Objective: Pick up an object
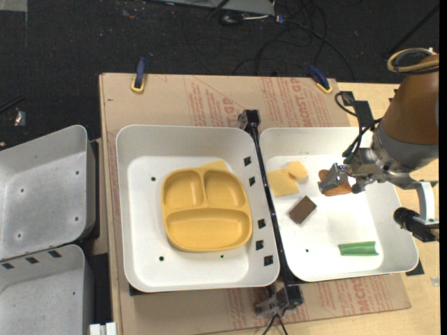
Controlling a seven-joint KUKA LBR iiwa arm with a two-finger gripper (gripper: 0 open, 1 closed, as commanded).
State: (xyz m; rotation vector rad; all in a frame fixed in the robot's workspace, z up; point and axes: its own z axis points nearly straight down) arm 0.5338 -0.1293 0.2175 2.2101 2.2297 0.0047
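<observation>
While the arm (412,117) reaches in from the right, its gripper (338,180) hangs low over the right bin (391,257), near that bin's upper middle. A small orange-brown piece (334,185) sits right at the fingertips, but whether the fingers are clamped on it, or open beside it, cannot be told from this angle.

Four other items lie in the right bin. Two yellow blocks touch each other at the bin's left side: a larger block (281,183) just beside the centre divider, and a smaller block (297,170) at its upper right corner. A brown block (302,209) lies tilted just below them, apart from both. A green bar (358,248) rests flat near the bin's lower right corner, well apart from the rest.

In the left bin (140,187), a yellow tray (207,209) with three compartments lies roughly centred, its two small compartments toward the far edge and its long one toward the near edge.

Both bins sit side by side on a brown board (181,96).
</observation>
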